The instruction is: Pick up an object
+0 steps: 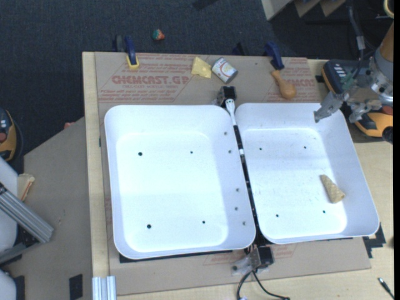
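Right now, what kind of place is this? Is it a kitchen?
Probably not a kitchen, more likely a robot lab or workshop. A robot gripper hangs over two white bins on a bench, blue clamps hold a cardboard sheet down, and cables trail off the front.

Two white bins (169,120), tan wedge (332,188) in right bin, pincer (337,102) above rim

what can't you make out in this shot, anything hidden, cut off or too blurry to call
- Gripper, camera view: small and blurred at the right bin's far corner; open or shut cannot be told.
- Arm: cut off by the right edge.
- Tan object in the right bin: too small to identify.
- Small items beyond the bins, like the yellow piece: too small to name.
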You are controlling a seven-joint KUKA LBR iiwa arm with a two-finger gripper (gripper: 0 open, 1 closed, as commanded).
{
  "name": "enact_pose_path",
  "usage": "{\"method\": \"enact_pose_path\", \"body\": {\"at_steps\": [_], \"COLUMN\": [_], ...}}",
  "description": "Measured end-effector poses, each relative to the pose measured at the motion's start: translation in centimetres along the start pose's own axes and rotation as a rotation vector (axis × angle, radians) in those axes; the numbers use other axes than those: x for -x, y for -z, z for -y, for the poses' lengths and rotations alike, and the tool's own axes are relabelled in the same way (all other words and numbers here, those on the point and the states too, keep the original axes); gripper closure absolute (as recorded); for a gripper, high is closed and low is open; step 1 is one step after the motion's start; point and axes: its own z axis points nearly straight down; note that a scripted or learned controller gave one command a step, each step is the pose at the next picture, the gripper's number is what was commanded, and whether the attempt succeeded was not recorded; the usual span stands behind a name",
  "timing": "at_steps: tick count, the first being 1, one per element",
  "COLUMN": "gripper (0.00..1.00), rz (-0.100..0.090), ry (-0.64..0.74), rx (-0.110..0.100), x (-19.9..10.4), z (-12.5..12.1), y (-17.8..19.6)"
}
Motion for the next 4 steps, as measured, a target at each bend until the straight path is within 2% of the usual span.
{"method": "enact_pose_path", "body": {"at_steps": [1, 2, 3, 4], "gripper": [1.00, 1.00, 1.00, 1.00], "rz": [0.001, 0.004, 0.004, 0.005], "ry": [0.001, -0.005, -0.001, -0.002], "rx": [0.004, 0.005, 0.008, 0.010], "x": [0.0, 4.1, 3.9, 3.9], "z": [-0.1, 5.5, 7.1, 9.9], "y": [1.1, 6.2, 10.0, 15.4]}}
